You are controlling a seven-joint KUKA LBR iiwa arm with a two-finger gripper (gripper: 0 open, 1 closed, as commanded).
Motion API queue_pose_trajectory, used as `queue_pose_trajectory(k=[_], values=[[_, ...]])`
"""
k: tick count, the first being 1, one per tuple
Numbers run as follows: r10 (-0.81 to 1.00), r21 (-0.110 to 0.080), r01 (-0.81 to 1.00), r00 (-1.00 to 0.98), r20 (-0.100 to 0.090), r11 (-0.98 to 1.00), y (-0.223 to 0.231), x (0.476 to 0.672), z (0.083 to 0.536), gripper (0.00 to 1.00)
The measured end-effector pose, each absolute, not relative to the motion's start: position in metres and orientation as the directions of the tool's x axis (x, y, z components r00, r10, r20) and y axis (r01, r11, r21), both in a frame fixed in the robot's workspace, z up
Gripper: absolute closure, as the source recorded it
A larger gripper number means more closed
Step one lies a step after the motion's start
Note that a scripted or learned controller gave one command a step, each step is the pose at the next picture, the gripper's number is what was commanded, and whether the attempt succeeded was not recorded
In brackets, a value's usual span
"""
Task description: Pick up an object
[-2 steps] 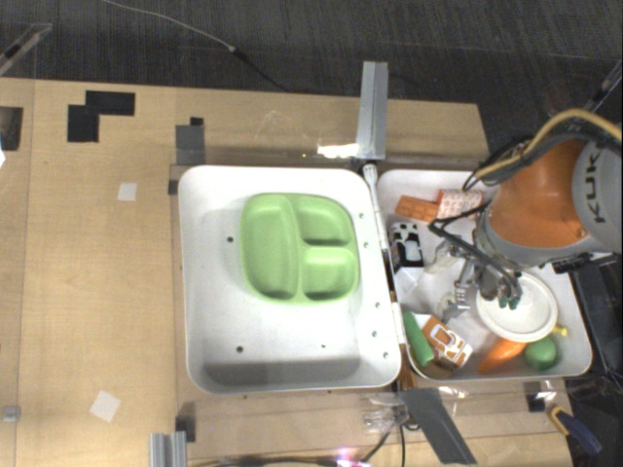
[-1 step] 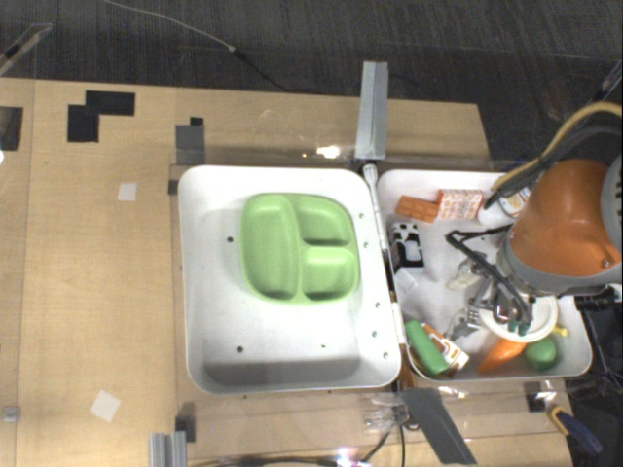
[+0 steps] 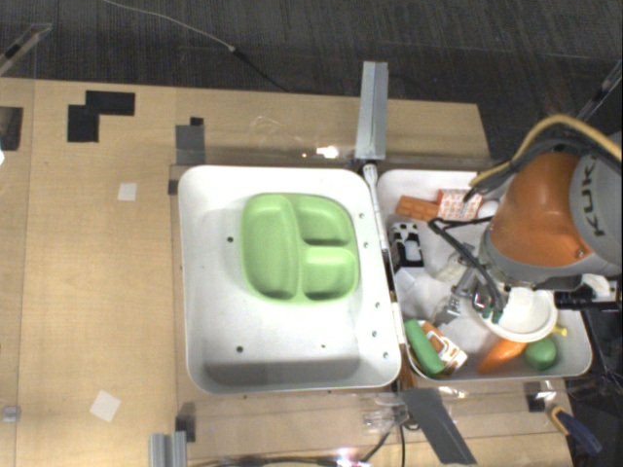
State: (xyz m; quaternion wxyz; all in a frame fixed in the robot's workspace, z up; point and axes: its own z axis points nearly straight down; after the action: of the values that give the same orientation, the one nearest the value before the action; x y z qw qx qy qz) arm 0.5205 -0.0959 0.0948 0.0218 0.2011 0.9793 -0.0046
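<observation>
My gripper [image 3: 470, 298] hangs low inside the right bin [image 3: 582, 358], under the arm's orange band. It sits just above and to the right of a green bottle with an orange label [image 3: 433, 347]. A white cup [image 3: 526, 313] lies directly to its right, with an orange carrot-like piece [image 3: 498, 354] and a green round fruit [image 3: 542, 354] beneath the cup. A black and white item [image 3: 407, 243] lies to the gripper's upper left. An orange packet [image 3: 421, 207] and a red and white wrapper [image 3: 453, 203] rest near the bin's far wall. The arm hides part of the bin.
The left bin [image 3: 209, 300] holds a green divided plate [image 3: 297, 246] near its middle. A metal post [image 3: 372, 115] stands behind the wall between the two bins. Cables loop over the arm at the right.
</observation>
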Motion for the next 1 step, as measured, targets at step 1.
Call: queue_pose_trajectory(k=[1], values=[[0.353,0.005,0.353,-0.936,-0.013,0.936,-0.0871,0.6192,0.0895,0.00]])
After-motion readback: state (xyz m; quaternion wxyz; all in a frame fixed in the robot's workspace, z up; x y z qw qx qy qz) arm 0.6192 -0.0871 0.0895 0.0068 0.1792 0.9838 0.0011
